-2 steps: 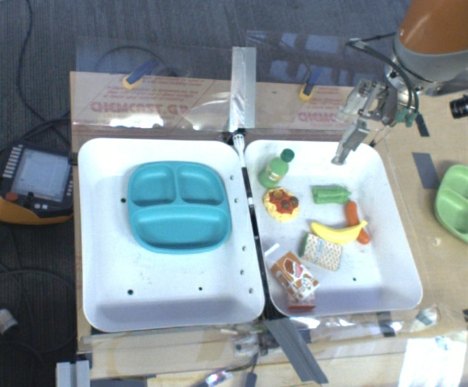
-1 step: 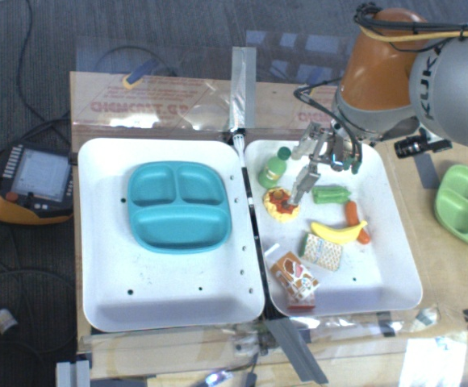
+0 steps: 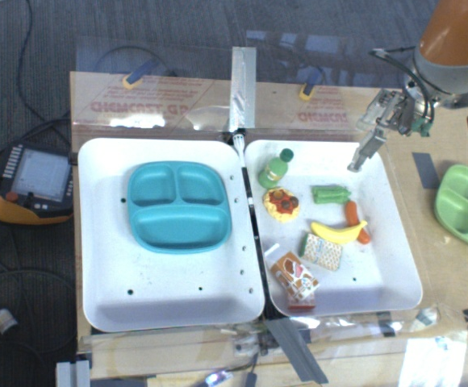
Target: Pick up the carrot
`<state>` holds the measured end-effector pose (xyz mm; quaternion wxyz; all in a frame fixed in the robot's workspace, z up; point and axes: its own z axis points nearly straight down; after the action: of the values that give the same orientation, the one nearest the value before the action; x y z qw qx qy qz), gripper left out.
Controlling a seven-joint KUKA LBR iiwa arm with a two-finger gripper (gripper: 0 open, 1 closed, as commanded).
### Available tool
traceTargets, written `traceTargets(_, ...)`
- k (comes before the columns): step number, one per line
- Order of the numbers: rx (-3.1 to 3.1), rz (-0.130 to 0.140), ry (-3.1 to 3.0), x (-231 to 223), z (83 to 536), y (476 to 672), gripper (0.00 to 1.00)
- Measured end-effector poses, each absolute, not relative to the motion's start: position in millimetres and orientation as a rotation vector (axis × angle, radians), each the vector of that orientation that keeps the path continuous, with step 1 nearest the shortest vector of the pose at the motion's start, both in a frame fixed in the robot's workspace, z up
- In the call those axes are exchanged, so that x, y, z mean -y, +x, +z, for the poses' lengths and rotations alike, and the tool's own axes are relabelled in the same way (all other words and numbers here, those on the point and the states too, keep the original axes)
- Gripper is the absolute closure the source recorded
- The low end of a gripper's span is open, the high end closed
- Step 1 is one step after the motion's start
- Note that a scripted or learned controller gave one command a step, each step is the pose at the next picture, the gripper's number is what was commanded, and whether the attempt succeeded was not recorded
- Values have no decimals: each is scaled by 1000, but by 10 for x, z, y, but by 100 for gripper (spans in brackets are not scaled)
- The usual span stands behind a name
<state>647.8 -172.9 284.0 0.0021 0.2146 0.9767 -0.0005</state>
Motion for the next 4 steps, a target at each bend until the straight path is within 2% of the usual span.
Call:
traceTargets(1,-3078,-3,621,1526,2101,6602,0)
traceTargets(2,-3115,-2,404,1013,1108,6420,0)
traceTargets(3,-3092,0,529,1591,2581,6455,0)
traceTargets(4,-3017,4,880,834,1833,6386,0)
